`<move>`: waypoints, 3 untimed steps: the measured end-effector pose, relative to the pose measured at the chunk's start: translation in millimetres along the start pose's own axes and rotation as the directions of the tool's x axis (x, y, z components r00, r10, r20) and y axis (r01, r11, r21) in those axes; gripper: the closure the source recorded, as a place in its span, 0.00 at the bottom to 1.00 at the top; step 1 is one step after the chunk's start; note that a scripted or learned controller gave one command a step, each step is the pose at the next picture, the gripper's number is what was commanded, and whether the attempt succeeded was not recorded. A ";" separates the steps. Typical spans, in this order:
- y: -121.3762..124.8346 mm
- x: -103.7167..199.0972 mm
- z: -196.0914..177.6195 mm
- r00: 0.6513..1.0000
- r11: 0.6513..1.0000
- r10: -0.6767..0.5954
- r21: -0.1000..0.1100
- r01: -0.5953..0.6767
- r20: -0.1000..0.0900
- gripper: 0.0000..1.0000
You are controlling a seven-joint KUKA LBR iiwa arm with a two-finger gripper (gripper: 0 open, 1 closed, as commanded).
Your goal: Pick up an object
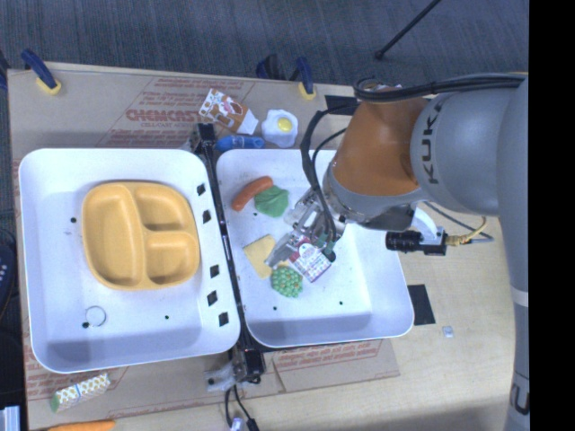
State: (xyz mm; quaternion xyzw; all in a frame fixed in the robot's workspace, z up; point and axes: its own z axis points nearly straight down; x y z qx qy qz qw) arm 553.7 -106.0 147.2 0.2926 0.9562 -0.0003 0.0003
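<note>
My gripper (304,245) hangs low in the right bin (359,308), near its middle, over a small printed carton (312,262) with pink and white markings. Whether the carton sits between the fingers is hidden by the wrist. A green bumpy ball (287,281) lies just below and left of the gripper. A yellow cheese wedge (260,252) touches the ball's upper left. Farther up lie a green leafy piece (271,201) and an orange-red sausage (252,192).
The left bin (54,330) holds a yellow divided tray (139,233). Behind the bins on the cardboard sit a small snack box (219,109), a blue item (239,142) and a fried egg toy (281,126). The arm's bulk covers the right bin's upper right.
</note>
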 end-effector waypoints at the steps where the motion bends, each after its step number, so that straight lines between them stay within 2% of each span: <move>1: -12.6 17.5 55.7 0.987 0.987 -0.162 0.000 0.162 -0.003 0.00; 2: -12.1 16.7 45.2 0.986 0.986 -0.166 0.000 0.166 -0.003 1.00; 3: 10.3 13.4 -70.3 0.948 0.948 -0.319 0.000 0.319 0.002 1.00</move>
